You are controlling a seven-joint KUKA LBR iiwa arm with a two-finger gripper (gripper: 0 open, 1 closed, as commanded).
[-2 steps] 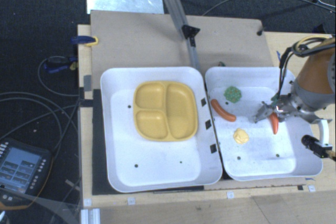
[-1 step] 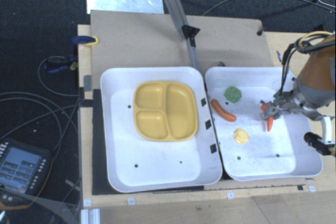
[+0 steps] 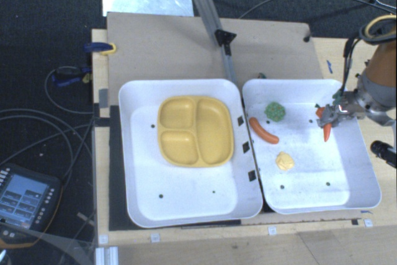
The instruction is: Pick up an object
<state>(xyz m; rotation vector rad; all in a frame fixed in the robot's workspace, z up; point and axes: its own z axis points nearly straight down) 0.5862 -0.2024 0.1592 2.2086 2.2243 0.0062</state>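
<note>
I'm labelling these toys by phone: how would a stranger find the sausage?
Look in the right bin, near its left wall. The sausage lies there aslant, below-left of the green broccoli and above the yellow lump. It alone is a long, smooth, orange-red rod.

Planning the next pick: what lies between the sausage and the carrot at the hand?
In the camera view, the green broccoli piece sits between the sausage and the carrot, nearer the sausage; the rest is bare bin floor.

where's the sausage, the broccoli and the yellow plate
sausage [image 3: 263, 131], camera view, middle of its length
broccoli [image 3: 275, 112], camera view, centre of the green head
yellow plate [image 3: 231, 133], camera view, right rim
</note>
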